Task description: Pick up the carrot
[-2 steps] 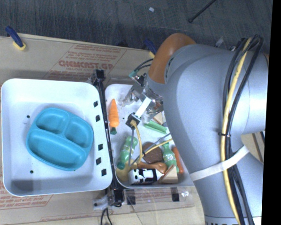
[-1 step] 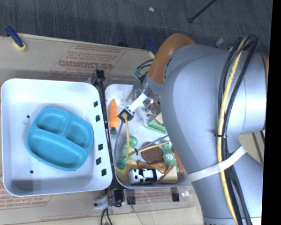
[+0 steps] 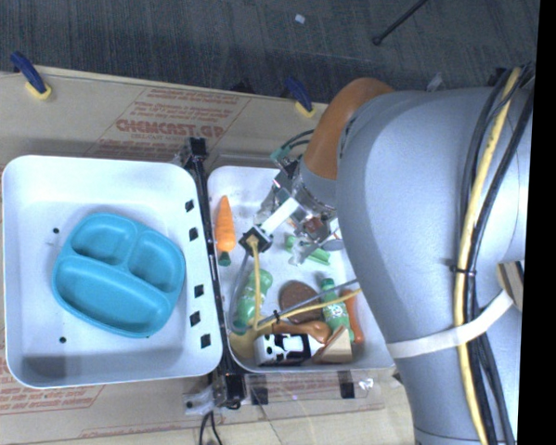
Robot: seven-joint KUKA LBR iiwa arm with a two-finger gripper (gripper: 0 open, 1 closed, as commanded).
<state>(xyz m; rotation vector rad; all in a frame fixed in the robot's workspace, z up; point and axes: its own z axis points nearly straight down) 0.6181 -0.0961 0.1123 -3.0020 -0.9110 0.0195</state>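
The carrot is orange with a green stub at its near end. It lies lengthwise in the right bin, close along that bin's left wall. My gripper hangs over the middle of the same bin, to the right of the carrot and apart from it. The grey arm comes in from the right and covers the bin's right side. Nothing can be seen held at the gripper.
A blue divided plate lies in the left bin. The right bin's near half is crowded: a green bottle-like toy, a brown round piece, a wooden spoon, a black-and-white toy and small green pieces.
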